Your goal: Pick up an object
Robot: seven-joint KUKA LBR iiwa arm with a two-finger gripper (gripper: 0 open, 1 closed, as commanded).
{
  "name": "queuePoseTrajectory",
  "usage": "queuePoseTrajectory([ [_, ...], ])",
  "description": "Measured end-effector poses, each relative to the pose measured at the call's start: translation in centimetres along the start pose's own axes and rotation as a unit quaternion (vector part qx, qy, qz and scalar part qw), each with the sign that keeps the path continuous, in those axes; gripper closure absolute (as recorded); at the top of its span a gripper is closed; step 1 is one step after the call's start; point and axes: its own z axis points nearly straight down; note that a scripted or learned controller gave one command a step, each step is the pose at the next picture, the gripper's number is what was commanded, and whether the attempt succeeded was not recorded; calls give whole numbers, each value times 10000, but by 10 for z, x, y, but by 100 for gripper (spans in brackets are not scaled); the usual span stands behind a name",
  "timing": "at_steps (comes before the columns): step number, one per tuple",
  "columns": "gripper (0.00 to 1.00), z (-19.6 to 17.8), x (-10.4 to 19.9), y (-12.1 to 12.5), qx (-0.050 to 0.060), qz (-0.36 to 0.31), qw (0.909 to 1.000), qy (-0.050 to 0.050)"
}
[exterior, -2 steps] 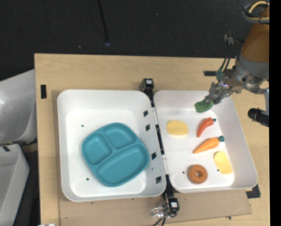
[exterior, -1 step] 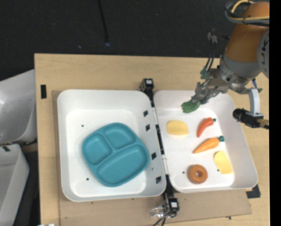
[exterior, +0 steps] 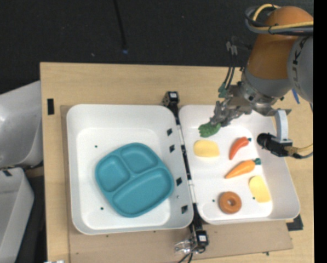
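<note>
My gripper (exterior: 222,117) reaches down into the back left part of the right bin (exterior: 286,186). Its tip meets the upper right end of a small green leafy vegetable (exterior: 207,130) that lies on the bin floor. Just in front of it lie a pale yellow piece (exterior: 206,148) and a red pepper (exterior: 239,146). Further forward are an orange carrot with a green top (exterior: 241,168), a brown doughnut (exterior: 229,202) and a yellow wedge (exterior: 259,189).
A teal divided plate (exterior: 133,178) lies in the left bin (exterior: 78,147). Black clips (exterior: 171,98) sit along the ridge between the bins. The arm's grey and orange body (exterior: 270,53) hangs over the back right corner, with a black fitting (exterior: 273,143) by the right bin wall.
</note>
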Motion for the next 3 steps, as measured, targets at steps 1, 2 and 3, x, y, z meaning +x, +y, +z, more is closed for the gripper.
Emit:
queuePoseTrajectory([
  [1, 100, 2, 52, -2, 6, -6, 10000, 2],
  [2, 100, 15, 102, -25, 15, -3, 10000, 0],
  [3, 100, 23, 156, -30, 10, -9, 10000, 2],
])
